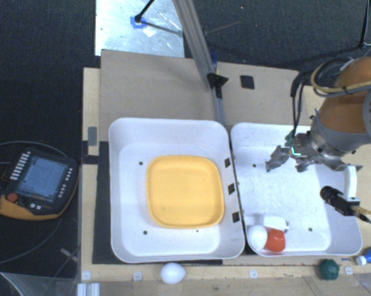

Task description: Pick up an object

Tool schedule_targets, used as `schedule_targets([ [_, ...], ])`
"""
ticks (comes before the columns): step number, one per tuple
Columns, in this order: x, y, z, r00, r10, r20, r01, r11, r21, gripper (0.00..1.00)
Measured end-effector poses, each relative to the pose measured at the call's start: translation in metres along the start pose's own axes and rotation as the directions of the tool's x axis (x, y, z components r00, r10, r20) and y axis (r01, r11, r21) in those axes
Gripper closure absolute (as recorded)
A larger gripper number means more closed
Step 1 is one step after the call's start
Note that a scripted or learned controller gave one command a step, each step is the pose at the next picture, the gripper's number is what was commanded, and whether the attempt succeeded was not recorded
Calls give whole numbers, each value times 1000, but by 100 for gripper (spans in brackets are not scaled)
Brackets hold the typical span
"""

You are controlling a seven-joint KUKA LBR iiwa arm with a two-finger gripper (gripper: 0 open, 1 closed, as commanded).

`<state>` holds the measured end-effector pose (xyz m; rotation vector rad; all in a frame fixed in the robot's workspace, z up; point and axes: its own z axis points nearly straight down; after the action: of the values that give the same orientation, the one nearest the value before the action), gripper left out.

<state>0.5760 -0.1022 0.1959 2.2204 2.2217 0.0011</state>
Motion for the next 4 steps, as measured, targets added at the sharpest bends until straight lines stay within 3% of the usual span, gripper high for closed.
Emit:
schedule_targets([
  [1, 0, 0, 0, 1000, 0, 0, 0, 1000, 0, 0],
  [3, 9, -3, 98, 1000, 1, 0, -1, 1000, 4, 0],
  [4, 8, -2, 85, 1000, 1, 0, -1, 1000, -1, 100],
])
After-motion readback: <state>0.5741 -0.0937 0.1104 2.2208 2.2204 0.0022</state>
